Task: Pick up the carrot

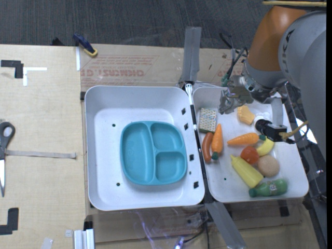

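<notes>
Nearest, the carrot lies crosswise, tip pointing left; pincer state unclear.

The wooden bench bears two white bins and scissors

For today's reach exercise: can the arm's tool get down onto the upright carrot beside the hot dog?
Probably yes. The carrot lies uncovered from above; the hot dog touches its left side, and the tool hovers just above it.
</notes>
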Robot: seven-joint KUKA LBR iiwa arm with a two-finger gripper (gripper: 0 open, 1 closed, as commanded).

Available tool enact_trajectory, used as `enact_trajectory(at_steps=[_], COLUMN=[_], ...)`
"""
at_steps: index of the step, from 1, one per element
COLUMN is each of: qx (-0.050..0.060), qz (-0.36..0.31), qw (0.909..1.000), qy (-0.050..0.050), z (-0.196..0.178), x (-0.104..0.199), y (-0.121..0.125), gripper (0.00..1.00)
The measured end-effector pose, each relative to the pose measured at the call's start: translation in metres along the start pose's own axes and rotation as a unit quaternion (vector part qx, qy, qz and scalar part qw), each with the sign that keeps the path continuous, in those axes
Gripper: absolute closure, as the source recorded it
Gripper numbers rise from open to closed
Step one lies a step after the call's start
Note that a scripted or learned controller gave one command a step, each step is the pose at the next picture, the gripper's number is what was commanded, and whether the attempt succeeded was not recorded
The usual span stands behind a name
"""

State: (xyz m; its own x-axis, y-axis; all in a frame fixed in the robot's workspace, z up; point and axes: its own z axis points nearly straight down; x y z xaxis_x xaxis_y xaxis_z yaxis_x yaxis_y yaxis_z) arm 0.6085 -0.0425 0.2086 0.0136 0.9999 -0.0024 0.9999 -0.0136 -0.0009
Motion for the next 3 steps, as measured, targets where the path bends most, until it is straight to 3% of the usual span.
enact_trajectory(at_steps=[1, 2, 3], qx=[0.000, 0.001, 0.000], qz=[0.000, -0.016, 0.066], qw=[1.0000, 0.9999, 0.9978], qy=[0.000, 0.001, 0.000], z=[0.000, 0.058, 0.117], x=[0.000, -0.084, -0.113], y=[0.000, -0.071, -0.021], gripper=[0.00, 0.00, 0.00])
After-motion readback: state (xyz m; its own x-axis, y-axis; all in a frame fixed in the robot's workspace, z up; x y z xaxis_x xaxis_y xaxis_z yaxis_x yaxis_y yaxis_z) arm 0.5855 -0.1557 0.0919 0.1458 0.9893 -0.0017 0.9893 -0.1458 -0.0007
